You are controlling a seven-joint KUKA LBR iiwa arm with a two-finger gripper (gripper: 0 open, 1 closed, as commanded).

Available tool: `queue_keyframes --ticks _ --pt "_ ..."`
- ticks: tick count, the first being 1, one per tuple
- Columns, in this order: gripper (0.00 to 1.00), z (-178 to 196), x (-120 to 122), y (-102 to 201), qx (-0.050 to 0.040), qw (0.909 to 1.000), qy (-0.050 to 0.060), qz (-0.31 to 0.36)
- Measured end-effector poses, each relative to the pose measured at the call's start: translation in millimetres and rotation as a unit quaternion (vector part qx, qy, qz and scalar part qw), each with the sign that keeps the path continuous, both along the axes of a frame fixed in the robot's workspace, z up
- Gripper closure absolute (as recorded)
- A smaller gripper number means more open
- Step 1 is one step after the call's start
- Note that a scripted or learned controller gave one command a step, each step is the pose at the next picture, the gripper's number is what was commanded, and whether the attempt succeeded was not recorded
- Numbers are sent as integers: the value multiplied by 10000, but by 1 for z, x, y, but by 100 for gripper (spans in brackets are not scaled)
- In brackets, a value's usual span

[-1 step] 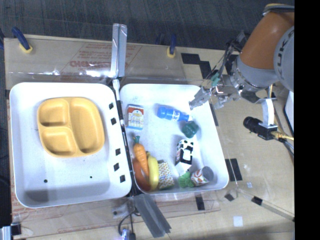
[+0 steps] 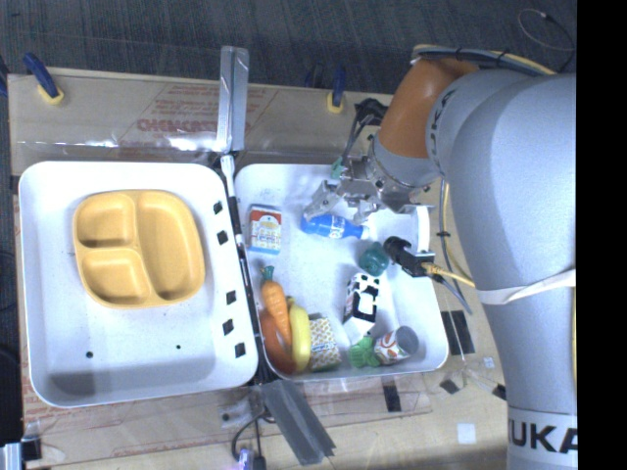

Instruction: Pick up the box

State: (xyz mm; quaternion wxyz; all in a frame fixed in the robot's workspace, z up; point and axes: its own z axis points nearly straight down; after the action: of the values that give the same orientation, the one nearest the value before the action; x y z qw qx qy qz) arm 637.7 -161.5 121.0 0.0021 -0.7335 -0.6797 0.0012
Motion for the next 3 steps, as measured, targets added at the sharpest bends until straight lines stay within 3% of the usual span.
queue_keyframes --ticks 1,2,3 --pt "0 -24 -5 60 -11 9994 -45 -348" --pt "100 -13 -4 62 3 9995 -48 -319" --pt "0 -13 -4 62 3 9995 -47 -318"
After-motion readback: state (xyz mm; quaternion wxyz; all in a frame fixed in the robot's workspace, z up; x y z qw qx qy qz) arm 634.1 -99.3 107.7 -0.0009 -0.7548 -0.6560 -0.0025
